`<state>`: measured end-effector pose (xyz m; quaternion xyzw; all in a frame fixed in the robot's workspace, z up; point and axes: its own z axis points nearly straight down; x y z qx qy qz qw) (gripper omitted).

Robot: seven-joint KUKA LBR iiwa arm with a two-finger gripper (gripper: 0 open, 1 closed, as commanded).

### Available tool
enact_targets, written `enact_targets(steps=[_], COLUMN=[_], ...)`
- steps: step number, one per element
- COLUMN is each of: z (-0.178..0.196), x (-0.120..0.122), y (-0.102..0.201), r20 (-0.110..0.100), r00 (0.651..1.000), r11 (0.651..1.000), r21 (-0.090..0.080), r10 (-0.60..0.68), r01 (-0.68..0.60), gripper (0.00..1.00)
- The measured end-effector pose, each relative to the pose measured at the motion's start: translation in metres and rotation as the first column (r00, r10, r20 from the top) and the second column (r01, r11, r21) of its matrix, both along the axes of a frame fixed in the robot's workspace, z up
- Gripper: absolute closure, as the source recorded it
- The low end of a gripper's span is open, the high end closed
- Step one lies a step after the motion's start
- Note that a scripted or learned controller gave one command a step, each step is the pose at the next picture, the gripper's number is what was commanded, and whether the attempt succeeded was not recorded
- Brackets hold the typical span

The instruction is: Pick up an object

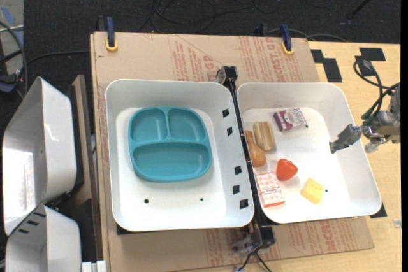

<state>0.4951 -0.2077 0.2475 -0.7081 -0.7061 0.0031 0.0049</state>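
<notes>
Camera view puts the gripper (pixel 341 139) at the right wall of the right bin (pixel 331 93), mostly cut off by the frame edge; only a dark finger-like tip pokes in over the bin floor. Can't tell if it's spread or closed, and nothing sits between its tips.

Candidates all lie left of the gripper:
- yellow block (pixel 312 190), nearest, below-left, well apart from its neighbours
- red pepper-shaped toy (pixel 286 169), further left
- purple-and-white packet (pixel 290 119), up-left
- tan bun-like piece (pixel 264 136) touching an orange-brown piece (pixel 255 151), far left by the divider
- red-and-white carton (pixel 271 188), far left, low

To do it well: I'd go for the yellow block or the pepper, since each has bare floor around it for fingers to straddle. Come down straight and centred. Avoid the bun pair, crowded together and tight against the wall.

Hard to read: wrist and arm are mostly out of frame; packet print illegible. Teal divided plate (pixel 169 143) sits in the left bin (pixel 127 99), far left.
</notes>
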Motion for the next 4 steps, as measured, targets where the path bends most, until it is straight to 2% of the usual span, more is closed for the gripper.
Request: enact_targets(steps=[1,2,4], z=[0.006,-0.050,-0.158], x=[0.003,-0.001,-0.010], y=[0.001,0.011,0.010], r20=[0.011,0.006,0.009], r00=[1.000,1.000,1.000], r11=[1.000,1.000,1.000], r21=[-0.003,0.000,-0.002], r10=[0.004,0.002,0.001], r01=[-0.004,-0.002,-0.001], gripper=[0.00,0.00,0.00])
